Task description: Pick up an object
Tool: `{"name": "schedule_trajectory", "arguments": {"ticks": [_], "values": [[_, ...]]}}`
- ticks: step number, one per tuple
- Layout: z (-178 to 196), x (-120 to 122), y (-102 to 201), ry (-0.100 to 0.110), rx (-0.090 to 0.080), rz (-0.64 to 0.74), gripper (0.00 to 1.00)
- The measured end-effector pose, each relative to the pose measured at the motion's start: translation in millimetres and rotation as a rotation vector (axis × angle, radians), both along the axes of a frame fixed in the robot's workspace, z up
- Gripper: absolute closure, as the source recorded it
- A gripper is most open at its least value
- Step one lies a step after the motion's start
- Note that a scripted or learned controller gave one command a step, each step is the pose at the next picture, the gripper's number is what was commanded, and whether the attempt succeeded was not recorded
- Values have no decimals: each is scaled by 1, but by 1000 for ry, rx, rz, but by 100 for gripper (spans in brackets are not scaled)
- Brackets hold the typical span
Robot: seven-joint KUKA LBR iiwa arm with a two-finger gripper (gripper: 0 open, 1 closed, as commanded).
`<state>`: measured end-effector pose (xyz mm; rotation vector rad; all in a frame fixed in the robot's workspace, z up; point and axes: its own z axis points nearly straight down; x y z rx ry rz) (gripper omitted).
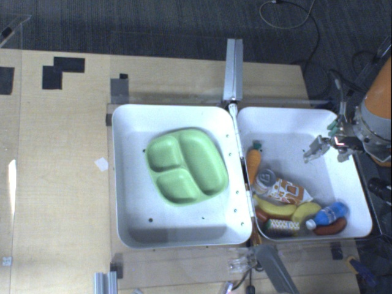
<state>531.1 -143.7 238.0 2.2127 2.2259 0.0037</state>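
the objects that could be picked sit crowded in the near corner of the right bin: a blue bottle lying across a dark red sausage-shaped item, a yellow banana touching both, a dark patterned can against the near wall, and just behind them an orange-and-white packet with a small round tin at its edge. a toy carrot lies along the divider wall. because these things overlap and press on the walls, a descent here could, i judge, catch two items at once, nudge the bottle so it rolls, or jam a finger against the bin side. farther back, the gripper hangs over the bare far-right part of that bin, well apart from the pile; its fingers look spread, with nothing between them, though they are small and blurred. closing where it is would grasp only air. in the left bin a green divided tray lies flat, and its broad low shape would likely slip a narrow grasp.
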Motion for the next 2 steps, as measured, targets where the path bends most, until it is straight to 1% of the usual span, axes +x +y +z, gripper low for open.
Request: {"name": "schedule_trajectory", "arguments": {"ticks": [1,2], "values": [[11,2,1,-6,-1,4,100],[95,-13,-27,-4,-2,16,100]]}}
